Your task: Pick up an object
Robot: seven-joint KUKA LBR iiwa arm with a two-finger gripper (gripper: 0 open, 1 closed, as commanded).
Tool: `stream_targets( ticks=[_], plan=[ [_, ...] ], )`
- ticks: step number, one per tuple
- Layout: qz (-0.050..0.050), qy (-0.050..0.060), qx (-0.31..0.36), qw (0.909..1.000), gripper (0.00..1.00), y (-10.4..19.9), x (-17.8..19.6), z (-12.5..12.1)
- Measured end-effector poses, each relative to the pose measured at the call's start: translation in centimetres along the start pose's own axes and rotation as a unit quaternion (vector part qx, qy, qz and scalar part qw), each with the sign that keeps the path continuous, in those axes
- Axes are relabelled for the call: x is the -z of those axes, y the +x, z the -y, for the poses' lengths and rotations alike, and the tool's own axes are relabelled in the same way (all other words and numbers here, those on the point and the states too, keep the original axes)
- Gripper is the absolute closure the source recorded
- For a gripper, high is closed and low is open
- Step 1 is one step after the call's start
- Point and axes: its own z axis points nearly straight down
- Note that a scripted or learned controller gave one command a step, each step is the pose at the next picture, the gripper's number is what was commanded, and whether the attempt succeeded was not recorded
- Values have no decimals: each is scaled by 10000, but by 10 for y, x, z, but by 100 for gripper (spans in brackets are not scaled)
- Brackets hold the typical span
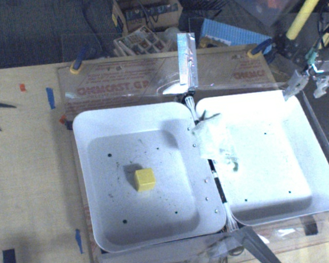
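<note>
One yellow cube (145, 179) is your clearest target. It sits alone on the floor of the left bin (89, 167), a little left of the middle and well apart from every wall. It throws a short shadow toward the back-left.

The right bin (308, 140) carries a pale, crumpled, see-through scrap (216, 142) against its left wall, beside the seam between the two bins. It has a dark twist near its top edge and a greenish mark lower down. What it is made of is too faint to tell.

You cannot tell how the tool stands from this view, whether wide, narrow or closed on anything, so treat it as holding nothing. Both things rest in their bins, so I judge the task to be at its opening step, with a target to choose and an approach to make.

The next move calls for you to bring the tool in from the right, across the right bin, and stop above the cube. Line it up with two opposite flat faces and descend straight. The cube should take a plain pinch, while the scrap looks limp and sits hard by the rim, a likelier miss.
</note>
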Motion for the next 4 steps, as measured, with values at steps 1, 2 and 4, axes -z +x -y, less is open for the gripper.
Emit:
stream_targets(
  ticks=[1, 2, 4],
  plan=[
    [3, -3, -263, 9997, 0, 23, -91, 51],
    [0, -28, -1672, 9859, 0, 67, -185, 43],
    [5, 3, -3341, 9425, 100, 107, -112, 43]
  ],
)
